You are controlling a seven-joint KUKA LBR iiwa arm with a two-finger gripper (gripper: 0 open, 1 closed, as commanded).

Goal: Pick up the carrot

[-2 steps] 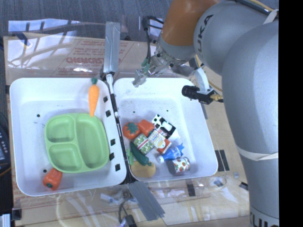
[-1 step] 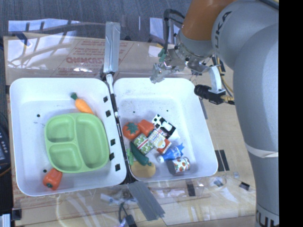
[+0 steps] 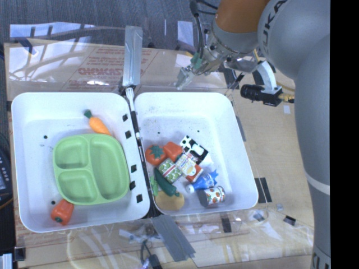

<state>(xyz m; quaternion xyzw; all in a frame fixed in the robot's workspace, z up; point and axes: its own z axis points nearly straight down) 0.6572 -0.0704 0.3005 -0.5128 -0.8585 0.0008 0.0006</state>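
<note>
The carrot (image 3: pixel 97 123) is small and orange with a green top. It lies in the left bin (image 3: pixel 28 111), just beyond the far edge of the green divided plate (image 3: pixel 90 168). My gripper (image 3: pixel 187 76) hangs over the far rim of the right bin (image 3: pixel 224 108), well to the right of the carrot and farther back. Nothing shows in the gripper.
A red-orange toy pepper (image 3: pixel 61 210) lies at the left bin's near corner. The right bin's near half holds a pile of several toy groceries (image 3: pixel 182 172). A grey tape strip (image 3: pixel 132 55) runs back from the divider between the bins.
</note>
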